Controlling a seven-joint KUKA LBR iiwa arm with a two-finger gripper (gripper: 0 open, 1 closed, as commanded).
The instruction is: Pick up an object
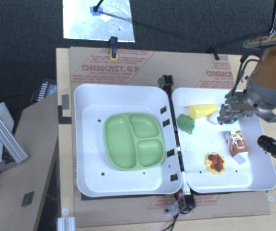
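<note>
Hovering over right bin (260,174): tool (228,115), just beside yellow block (202,111); finger state cannot be told. Green divided plate (134,141) in left bin (92,174).

Green divided plate (132,141) in left bin (87,177); claw (227,115) above right bin (260,179) beside yellow piece (202,110).

Grey arm (271,88), orange band, seemingly dark metal pincer (230,110).

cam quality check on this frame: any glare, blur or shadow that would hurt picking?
Camera view: even, soft lighting, faint shadows inside the right bin; mild glare on the foil sheet behind the bench; gripper dark and low in detail, slightly soft; yellow object, green lump and green plate read clearly.
</note>
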